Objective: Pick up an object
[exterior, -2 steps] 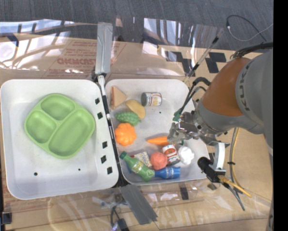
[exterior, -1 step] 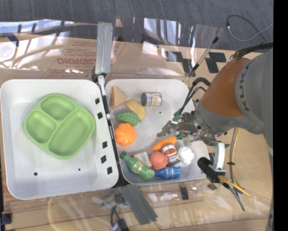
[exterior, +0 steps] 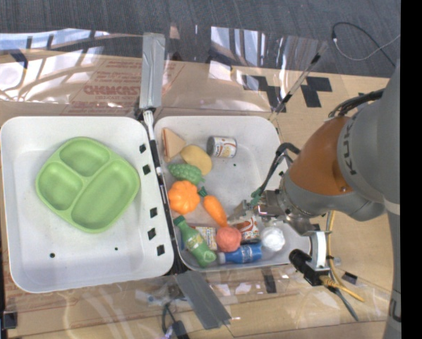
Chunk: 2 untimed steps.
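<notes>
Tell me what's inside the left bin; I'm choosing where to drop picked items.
The left bin holds a green plate with three compartments, lying flat with nothing in them. White floor shows around it. Whatever lies under the plate is covered.

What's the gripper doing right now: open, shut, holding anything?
Gripper: low in the right bin among the toys; finger state cannot be told.

Bench [exterior: 338, 104], cardboard-lined, bearing two shallow white bins side by side: left bin [exterior: 20, 260] and right bin [exterior: 267, 129], touching.
</notes>
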Each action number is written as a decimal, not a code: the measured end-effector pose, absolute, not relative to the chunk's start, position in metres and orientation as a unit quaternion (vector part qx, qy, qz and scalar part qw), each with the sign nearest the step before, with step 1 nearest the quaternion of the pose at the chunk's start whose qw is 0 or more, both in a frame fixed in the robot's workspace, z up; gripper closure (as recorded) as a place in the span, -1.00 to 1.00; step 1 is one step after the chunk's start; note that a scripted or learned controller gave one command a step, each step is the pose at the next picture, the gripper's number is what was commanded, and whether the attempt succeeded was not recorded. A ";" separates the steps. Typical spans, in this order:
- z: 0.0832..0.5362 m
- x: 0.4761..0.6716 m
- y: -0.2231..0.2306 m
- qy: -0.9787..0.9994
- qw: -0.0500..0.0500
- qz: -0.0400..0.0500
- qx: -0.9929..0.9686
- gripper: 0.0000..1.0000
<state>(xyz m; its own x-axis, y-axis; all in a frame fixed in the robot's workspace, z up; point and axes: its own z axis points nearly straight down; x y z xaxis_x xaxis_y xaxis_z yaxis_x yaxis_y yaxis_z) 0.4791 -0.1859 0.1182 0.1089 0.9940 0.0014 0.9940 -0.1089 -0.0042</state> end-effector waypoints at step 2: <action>0.157 0.476 -0.147 -0.711 0.002 0.001 -0.703 -1.00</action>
